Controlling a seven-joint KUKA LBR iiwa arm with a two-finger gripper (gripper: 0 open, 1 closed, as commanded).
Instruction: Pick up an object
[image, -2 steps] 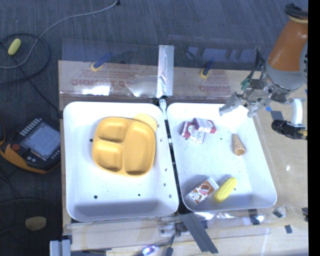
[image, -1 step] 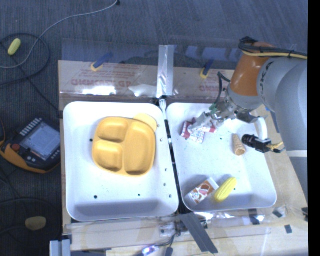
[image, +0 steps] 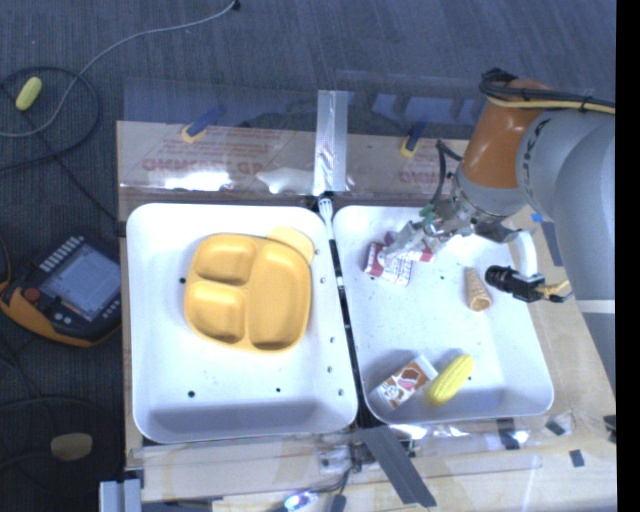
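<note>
Positioned low over the far part of the right bin (image: 540, 385), tool (image: 418, 236) just above or touching the red-and-white carton (image: 391, 262); impossible to tell from this angle whether spread, pressed together or pinching. Judged early in the task: no lift evident, carton apparently resting on the bin floor. Remaining candidates in the same bin (cone (image: 478, 290), corn cob (image: 451, 378), small brown-and-white packet (image: 403, 384)) untouched, well apart from the tool; yellow divided tray (image: 248, 292) lying in the left bin (image: 150, 400).
</note>
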